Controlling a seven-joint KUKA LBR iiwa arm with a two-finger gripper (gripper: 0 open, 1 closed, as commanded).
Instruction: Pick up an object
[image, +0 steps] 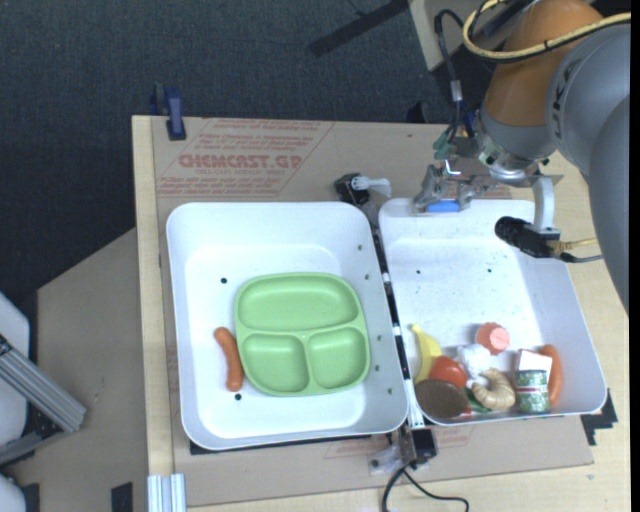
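Objects for picking are lying heaped in the near corner of the right bin (560, 290) — a banana (427, 350), a tomato (449, 372), a brown round piece (441, 399), a small green-labelled can (532, 391), a red-capped bottle (491, 337) and some pale bits, all touching or overlapping. They look like toy food: light, stiff plastic, smooth and likely slippery, not fragile. The round ones would probably roll out of a pinch, so the banana seems the better choice, taken across its narrow middle.

Its long axis is running roughly from the far left toward the near right of the bin, curving along the wall beside the divider, its near end tucked against the tomato. Being so close to the wall may be crowding one finger.

A sausage (230, 358) is lying alone in the left bin (190, 300), just beside the green tray (300, 333), its axis running near to far — free on its outer side, an easy crosswise grip.

The tool (455, 185) is hanging over the far rim of the right bin, well apart from the heap; whether its fingers are spread or pressed together I cannot tell, and nothing is showing between them.
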